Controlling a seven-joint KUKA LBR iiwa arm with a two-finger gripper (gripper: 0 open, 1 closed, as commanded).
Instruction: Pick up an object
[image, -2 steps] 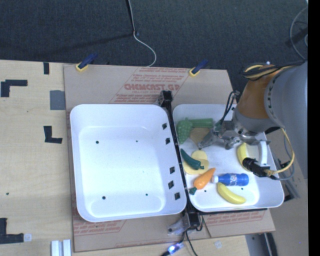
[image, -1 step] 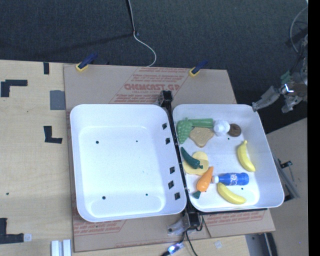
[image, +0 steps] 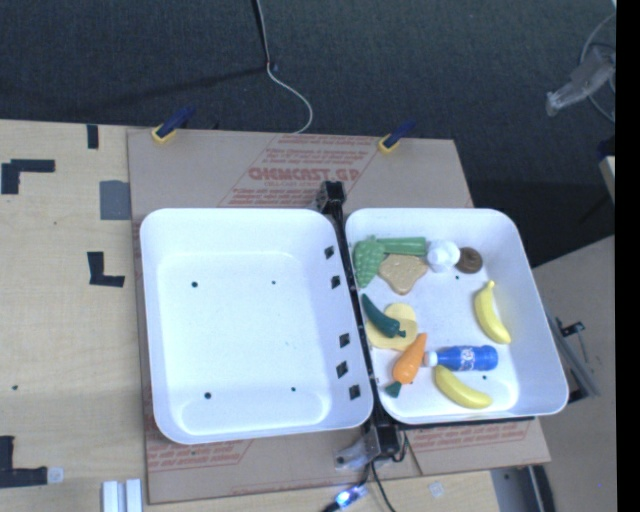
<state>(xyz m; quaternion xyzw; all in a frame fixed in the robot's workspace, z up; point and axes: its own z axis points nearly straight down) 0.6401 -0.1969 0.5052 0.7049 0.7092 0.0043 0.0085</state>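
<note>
I see the right bin holding two bananas, one at three o'clock; the end effector's state I cannot tell.

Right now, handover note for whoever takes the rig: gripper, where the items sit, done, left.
Gripper: nothing to report on it from the camera view; treat its state as unknown.
Items: all sit in the right bin: two bananas, blue bottle, carrot, slice of bread, green vegetable, white ball, brown round piece, dark green piece on a yellow one.
The left bin is beside it.
Done: nothing lifted.
Left: the whole pick.
</note>
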